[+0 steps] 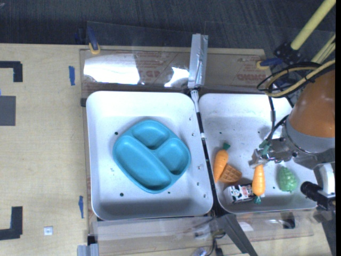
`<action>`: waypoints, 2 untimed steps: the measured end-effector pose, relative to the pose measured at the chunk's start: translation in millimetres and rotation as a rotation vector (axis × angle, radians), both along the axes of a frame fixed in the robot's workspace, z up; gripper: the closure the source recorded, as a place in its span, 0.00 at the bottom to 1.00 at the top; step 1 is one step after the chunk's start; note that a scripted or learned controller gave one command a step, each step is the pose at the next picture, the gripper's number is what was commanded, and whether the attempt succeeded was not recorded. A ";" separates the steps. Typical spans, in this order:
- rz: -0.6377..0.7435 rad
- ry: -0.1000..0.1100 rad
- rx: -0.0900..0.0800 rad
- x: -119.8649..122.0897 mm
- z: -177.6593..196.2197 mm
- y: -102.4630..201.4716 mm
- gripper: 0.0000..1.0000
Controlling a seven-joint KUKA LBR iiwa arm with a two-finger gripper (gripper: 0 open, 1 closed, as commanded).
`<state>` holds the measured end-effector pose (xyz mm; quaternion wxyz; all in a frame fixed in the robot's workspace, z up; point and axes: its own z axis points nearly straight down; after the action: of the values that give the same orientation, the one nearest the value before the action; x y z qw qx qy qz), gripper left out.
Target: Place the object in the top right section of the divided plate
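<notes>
A blue divided plate (152, 154) lies in the left bin (101, 116), with two small sections on its upper right side and one long section on its lower left. All its sections hold nothing. My gripper (270, 153) hangs over the right bin (240, 116), just above the top end of a small orange carrot (259, 180) that points down toward the front wall. Whether the carrot is gripped or only lies beneath the gripper is not visible. A second carrot (220, 163) with a green top lies to the left.
The right bin also holds a tan waffle piece (231, 173), a black-and-white toy (241, 192) by the front wall and a green bumpy object (287, 179). The arm's orange band (319, 111) and black cables (282, 84) hang over the bin's right side.
</notes>
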<state>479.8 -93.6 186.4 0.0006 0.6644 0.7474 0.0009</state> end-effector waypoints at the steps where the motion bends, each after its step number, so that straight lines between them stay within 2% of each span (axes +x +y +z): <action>1: -0.113 0.000 0.000 0.1 -2.5 5.9 1.00; 2: -0.105 -0.003 -0.002 0.7 100.0 -51.8 1.00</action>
<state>480.4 -145.4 286.5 0.0025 0.7028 0.7113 0.0011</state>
